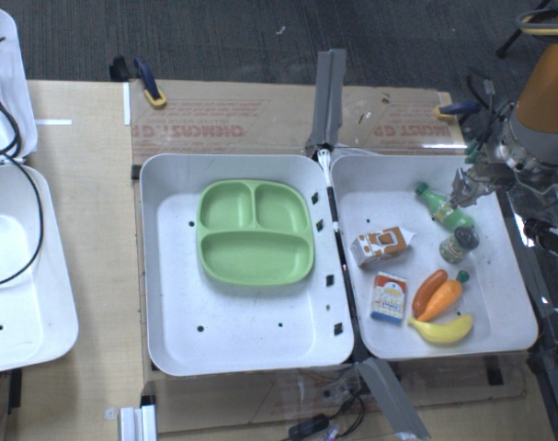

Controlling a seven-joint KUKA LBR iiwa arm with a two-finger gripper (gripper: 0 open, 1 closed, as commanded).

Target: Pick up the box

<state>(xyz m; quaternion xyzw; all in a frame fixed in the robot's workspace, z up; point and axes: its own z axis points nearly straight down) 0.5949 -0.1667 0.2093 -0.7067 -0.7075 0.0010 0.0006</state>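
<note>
Two white bins (159, 274), one green plate (256, 232), two boxes (382, 244), two bottles (441, 208), two carrots (437, 294), one banana (441, 330).

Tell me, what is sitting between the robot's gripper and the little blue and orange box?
In the camera view, a small dark jar lies between the gripper and the little blue and orange box, with white bin floor around it.

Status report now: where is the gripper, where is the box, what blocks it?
Gripper over green bottle, right bin. Two boxes flat, untouched: brown-white box, orange-blue box. Carrots beside the latter.
</note>
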